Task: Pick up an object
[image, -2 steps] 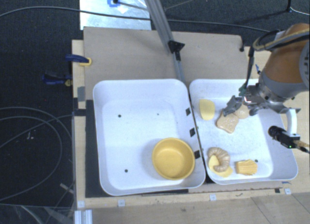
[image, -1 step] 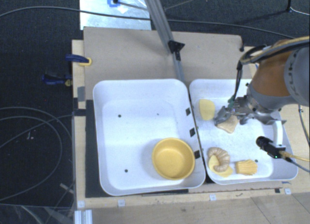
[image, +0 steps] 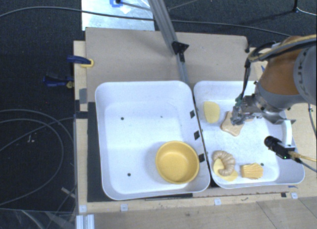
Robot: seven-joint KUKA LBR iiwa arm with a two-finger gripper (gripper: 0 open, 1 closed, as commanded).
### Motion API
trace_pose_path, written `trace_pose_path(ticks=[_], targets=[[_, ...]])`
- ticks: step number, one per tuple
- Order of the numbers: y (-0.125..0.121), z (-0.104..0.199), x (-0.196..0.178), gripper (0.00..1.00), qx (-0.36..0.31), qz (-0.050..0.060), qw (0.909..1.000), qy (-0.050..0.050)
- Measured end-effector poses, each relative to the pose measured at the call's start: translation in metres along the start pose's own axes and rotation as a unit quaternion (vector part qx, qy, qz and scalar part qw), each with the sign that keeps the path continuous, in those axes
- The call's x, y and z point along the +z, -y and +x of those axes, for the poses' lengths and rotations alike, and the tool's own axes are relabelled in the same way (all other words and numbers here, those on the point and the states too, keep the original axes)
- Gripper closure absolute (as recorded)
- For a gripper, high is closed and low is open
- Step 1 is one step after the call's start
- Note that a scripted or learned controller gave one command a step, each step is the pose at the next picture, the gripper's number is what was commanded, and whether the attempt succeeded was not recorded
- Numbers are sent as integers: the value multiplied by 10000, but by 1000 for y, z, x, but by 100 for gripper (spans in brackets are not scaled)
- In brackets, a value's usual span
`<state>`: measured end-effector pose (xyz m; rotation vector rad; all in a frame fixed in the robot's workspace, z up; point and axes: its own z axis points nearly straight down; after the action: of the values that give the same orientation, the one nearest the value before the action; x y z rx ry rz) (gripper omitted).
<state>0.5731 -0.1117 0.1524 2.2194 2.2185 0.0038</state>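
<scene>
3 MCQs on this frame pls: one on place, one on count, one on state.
1. Where is the yellow bowl?
A. left bin
B. right bin
C. on the bench outside the bins

2. How many items lie in the right bin?
A. two
B. four
C. six

3. How does the bowl sit?
A. upside down
B. on its side
C. upright, mouth up

Key:
1 A, it sits in the left bin's near right corner.
2 B: pale yellow piece, tan piece under the gripper, croissant-like piece, ridged yellow piece.
3 C, its hollow inside faces the camera.
</scene>
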Motion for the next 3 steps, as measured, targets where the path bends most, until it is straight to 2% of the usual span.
trace_pose_path(ticks=[2,3], targets=[[-3,12,-102,100,-30,-10,10000,0],[-4,12,-131,100,-30,-3,10000,-2]])
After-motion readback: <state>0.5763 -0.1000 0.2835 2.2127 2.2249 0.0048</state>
